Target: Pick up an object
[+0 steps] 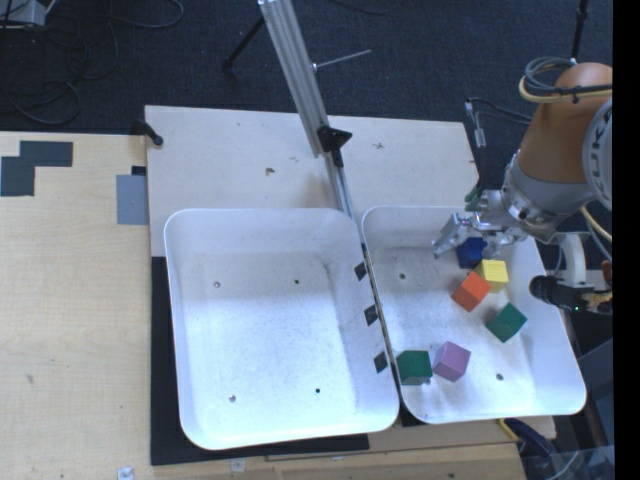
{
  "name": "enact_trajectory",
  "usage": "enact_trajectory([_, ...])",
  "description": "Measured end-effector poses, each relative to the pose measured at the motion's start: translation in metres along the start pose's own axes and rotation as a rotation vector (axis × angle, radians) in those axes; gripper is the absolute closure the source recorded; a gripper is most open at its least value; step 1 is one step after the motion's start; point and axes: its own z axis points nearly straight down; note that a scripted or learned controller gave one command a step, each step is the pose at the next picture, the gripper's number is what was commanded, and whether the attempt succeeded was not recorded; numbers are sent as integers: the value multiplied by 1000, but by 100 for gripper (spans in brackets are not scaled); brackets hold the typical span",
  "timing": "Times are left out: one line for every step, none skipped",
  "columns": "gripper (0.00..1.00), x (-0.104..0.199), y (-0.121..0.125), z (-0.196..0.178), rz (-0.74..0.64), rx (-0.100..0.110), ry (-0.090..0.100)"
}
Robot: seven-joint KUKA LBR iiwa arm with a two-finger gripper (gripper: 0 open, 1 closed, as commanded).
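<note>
A: What did we see of the arm (565, 138)?

B: We saw it reach in from the right, its orange band above the wrist, with the gripper (462, 234) low over the far end of the right bin (540, 393). Its metal fingers (447, 238) pointed leftward, toward the divider between the bins.

A: Could we tell how the claw stood?

B: We could not. The fingers were small and partly blurred against the white floor, so we could not say whether they were spread or closed, and we saw nothing clearly between them.

A: And the objects?

B: All lay in the right bin. A blue cube (470, 254) sat just beside the gripper, partly under it. A yellow cube (494, 272) touched the blue one on its near side, and an orange cube (470, 291) sat just beside the yellow. A dark green cube (506, 322) lay a little nearer to us, apart from those three. Near the front edge we found a second green cube (414, 367) and a purple cube (452, 360), almost touching each other.

A: And the left bin (200, 238)?

B: We saw its white floor, with a few small dark dots on it.
</note>
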Motion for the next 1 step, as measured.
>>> enact_trajectory([0, -4, -55, -162, 1, -10, -3])
